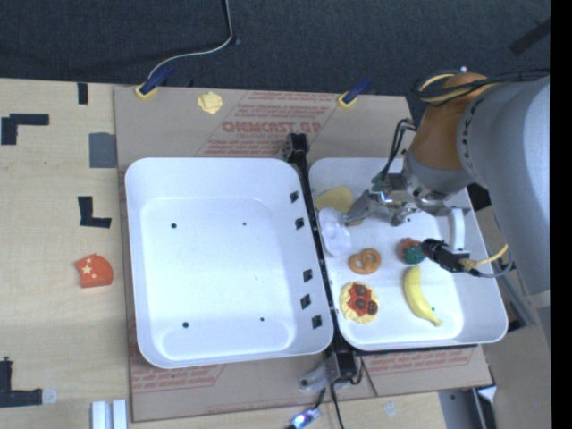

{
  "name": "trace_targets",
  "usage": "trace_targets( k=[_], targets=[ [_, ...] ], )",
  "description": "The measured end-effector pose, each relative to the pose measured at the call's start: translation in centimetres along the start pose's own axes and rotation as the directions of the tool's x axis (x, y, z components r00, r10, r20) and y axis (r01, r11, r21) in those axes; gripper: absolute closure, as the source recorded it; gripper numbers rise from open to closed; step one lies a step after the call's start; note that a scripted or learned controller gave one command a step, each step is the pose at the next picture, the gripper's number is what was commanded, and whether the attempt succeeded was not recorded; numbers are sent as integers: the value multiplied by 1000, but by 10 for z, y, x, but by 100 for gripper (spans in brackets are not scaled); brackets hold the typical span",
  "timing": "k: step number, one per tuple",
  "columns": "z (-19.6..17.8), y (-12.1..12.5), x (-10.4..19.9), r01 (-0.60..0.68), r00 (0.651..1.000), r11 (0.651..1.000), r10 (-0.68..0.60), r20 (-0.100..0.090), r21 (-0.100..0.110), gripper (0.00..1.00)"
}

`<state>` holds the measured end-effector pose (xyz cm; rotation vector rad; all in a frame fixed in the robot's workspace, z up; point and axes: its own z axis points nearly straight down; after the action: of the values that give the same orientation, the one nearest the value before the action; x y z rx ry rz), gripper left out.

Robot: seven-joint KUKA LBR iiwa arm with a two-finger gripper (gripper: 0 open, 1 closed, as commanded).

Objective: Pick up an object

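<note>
Nearest the camera, in the right bin (483, 329), a small round pizza (359, 302) with red toppings lies by the near-left corner, and a banana (420, 295) lies just to its right, pointing toward the near edge. A little farther in, a brown pretzel (364, 260) sits above the pizza, and to its right a small orange and teal object (411, 250) (too small to identify) rests close to the arm's black cabling. Beyond the pretzel, a clear plastic piece (333, 236) lies against the bin's left wall, with a pale yellow item (335, 198) just past it. The gripper (365, 209) hangs over this far-left part of the right bin, near the yellow item; whether its fingers are apart or together cannot be told. The left bin (214, 257) sits alongside. Out on the bench, a red object (96, 271) lies well left of the bins, and a yellow lump (210, 103) sits on the cardboard beyond them.
</note>
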<state>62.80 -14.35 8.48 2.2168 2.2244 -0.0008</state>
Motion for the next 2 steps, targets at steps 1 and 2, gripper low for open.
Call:
trace_targets(
  k=[1,2],
  targets=[
    [-101,-36,115,0,1000,1000,0,-3,4,0],
    [-70,-79,21,-4,1000,1000,4,-1,4,0]
  ],
)
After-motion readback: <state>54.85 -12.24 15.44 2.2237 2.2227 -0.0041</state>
